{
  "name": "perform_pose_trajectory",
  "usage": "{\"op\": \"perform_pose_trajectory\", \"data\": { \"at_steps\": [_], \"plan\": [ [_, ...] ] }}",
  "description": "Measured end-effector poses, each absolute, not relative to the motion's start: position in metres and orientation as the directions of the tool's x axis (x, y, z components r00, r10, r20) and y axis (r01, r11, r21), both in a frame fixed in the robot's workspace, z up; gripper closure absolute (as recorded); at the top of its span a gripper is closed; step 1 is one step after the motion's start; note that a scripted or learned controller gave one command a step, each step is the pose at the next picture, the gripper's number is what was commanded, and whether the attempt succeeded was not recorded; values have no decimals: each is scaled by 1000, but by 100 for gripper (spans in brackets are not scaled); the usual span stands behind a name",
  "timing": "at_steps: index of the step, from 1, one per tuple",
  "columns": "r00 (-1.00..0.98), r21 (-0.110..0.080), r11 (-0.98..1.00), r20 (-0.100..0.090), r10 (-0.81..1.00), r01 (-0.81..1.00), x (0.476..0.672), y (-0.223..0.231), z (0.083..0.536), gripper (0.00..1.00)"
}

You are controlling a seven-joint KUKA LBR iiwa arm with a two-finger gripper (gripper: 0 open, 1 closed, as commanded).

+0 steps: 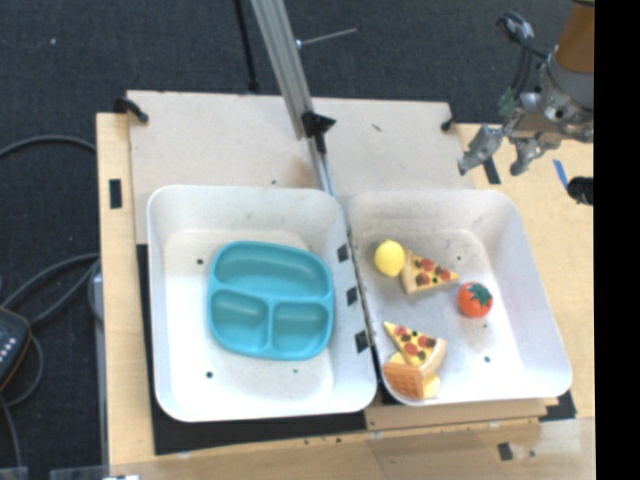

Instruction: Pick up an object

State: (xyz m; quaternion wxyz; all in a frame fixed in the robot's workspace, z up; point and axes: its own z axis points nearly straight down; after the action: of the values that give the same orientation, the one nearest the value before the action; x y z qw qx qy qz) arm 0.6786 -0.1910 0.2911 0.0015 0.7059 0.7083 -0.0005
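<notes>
The right bin (520, 238) holds a yellow lemon (389, 258), a pizza slice (427, 273) beside it, a red tomato (475, 299) and a second pizza slice (414, 356) near the front rim. In the left bin (180, 218) lies a blue divided tray (270, 299). My gripper (502, 156) hangs at the upper right, above the bench behind the right bin's far corner. Its two fingers are spread apart with nothing between them.
A slanted aluminium post (285, 58) rises from the bench behind the seam between the bins. Black cables (40, 268) lie on the floor at the left. Bare bench board (230, 138) stretches behind both bins.
</notes>
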Motion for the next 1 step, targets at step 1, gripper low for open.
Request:
{"op": "perform_pose_trajectory", "data": {
  "at_steps": [1],
  "plan": [
    [-4, 1, 4, -3, 1000, 1000, 679, -191, 291, 0]
  ]
}}
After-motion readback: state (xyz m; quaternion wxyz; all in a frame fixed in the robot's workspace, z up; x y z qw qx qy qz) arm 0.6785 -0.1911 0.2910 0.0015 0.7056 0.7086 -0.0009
